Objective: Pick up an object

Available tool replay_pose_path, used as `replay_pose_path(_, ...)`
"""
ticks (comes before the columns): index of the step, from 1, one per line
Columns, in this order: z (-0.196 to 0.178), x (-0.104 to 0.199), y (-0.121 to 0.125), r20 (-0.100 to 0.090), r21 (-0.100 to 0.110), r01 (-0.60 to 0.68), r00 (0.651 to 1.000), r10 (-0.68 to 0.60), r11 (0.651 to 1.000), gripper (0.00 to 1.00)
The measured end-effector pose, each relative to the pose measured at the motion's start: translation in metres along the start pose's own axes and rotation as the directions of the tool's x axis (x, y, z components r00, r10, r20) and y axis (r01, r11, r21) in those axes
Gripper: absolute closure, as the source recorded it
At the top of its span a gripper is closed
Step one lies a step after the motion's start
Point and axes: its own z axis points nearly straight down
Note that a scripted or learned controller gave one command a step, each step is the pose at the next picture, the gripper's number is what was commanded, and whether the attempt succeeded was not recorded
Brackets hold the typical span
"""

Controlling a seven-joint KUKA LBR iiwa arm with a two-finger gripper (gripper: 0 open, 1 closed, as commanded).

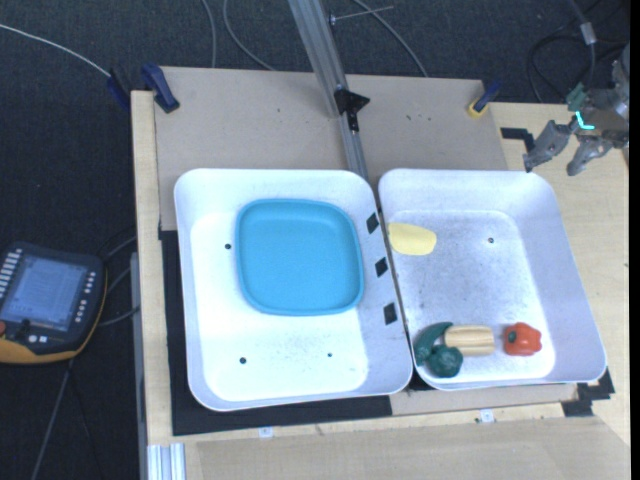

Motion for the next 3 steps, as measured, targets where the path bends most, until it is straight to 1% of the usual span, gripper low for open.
replay_pose_path(1, 0.0, 0.0, 0.0, 0.0, 0.0, 0.0, 1.0, 0.0, 1.0, 0.0)
replay_pose_path(3, 0.089, 0.012, -0.007, -0.001, 0.003, 0.0, 1.0, 0.0, 1.0, 0.0)
